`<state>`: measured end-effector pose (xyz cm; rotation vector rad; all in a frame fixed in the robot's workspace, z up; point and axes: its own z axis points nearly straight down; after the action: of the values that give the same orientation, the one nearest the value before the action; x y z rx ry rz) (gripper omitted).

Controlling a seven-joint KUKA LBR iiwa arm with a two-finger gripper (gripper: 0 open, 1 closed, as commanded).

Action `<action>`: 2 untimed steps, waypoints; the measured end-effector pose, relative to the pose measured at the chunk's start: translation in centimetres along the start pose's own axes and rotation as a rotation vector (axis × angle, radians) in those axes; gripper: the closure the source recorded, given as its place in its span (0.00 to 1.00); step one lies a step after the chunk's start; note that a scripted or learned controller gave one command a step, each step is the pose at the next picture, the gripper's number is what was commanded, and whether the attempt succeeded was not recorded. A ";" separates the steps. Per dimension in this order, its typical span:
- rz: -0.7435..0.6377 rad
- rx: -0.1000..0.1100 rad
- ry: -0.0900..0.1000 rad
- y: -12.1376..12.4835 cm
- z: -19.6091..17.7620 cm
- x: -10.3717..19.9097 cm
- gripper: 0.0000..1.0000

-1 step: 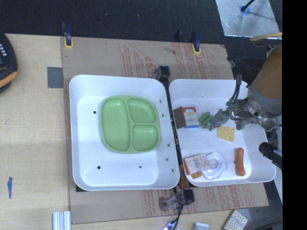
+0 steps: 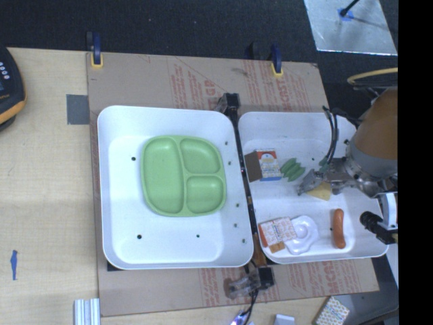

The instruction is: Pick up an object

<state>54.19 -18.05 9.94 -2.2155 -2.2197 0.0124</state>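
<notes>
I have the gripper (image 2: 312, 183) low in the right bin (image 2: 284, 124), its fingers spread a little, tips beside a pale yellow wedge (image 2: 322, 193) and near the green piece (image 2: 292, 168); nothing sits between them. From this slant I can't quite tell whether one tip touches the wedge. My worry: closing off-centre would just shove it toward the sausage (image 2: 338, 228) or pinch the edge and drop it.

One fixed camera looks down at a slant (from above) on both bins (image 2: 108, 181).

Lab bench (image 2: 47, 181) with clamped cardboard (image 2: 203, 80)
</notes>
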 end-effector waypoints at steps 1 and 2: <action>-0.004 -0.005 0.000 0.1 -1.7 0.2 1.00; -0.004 -0.005 0.000 0.1 -1.6 0.2 0.00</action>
<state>54.29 -17.85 11.58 -2.2131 -2.2272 0.0077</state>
